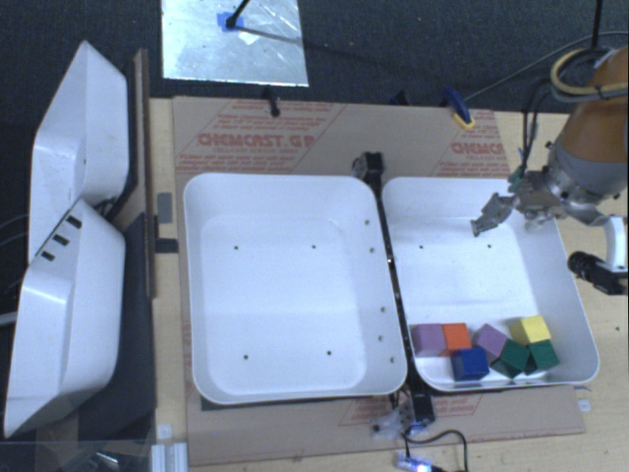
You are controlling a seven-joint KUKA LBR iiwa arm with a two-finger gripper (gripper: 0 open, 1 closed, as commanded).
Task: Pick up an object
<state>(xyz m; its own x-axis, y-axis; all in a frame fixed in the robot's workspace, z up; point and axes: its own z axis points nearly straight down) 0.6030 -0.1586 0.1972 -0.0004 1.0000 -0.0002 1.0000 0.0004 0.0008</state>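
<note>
Gripper (488,219), finger state indiscernible, hovers over the right bin (570,264), well apart from the block cluster (486,349); descend squarely onto one outlying block.

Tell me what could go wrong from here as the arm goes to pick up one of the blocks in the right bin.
1. The small coloured blocks are packed together, touching, in the near corner of the right white bin; the claw may have no gap to slide into and could shove neighbours instead.
2. They sit against the bin's near wall, so a descent could catch the rim.
3. The claw hangs well away from the blocks, near the bin's far side; a straight descent would likely close on nothing.
</note>
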